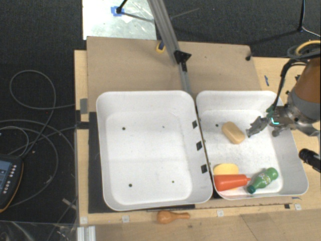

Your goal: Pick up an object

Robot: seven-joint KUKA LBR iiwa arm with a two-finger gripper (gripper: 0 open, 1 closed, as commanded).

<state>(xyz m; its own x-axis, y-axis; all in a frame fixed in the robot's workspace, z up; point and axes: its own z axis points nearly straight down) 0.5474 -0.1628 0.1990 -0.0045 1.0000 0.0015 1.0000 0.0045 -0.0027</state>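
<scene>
**Operator:** Nearest the lens, what is that brown thing below the bins?

**Spotter:** You're looking at a small brown gourd-shaped toy (173,216) lying on the bench (135,64), just outside the front rim of the left bin (108,104). Leave it. Your likeliest target is the tan block (233,132) in the right bin (296,179), and I'll place everything else from that block.

**Operator:** Where is the gripper?

**Spotter:** The gripper (249,131) hangs just to the right of the block, close but apparently not touching it. You can see nothing between its fingers. I cannot tell how wide they stand from this angle.

**Operator:** How will the block handle?

**Spotter:** I'd judge it light and somewhat soft, like a sponge or a bread roll, with a matt skin that should not slip. It lies slantwise, so you'd do best to close across its narrow width, near the middle.

**Operator:** And the rest?

**Spotter:** Count four things in that bin. Toward the front from the block lie one yellow piece (225,169), one orange carrot-like toy (230,182) touching it, and one green bottle (263,179) at the carrot's tip. Those three crowd together; the block sits well apart from them, so you have free room around it. Two bins in all, side by side, and the left one lies beyond the divider from the block.
</scene>
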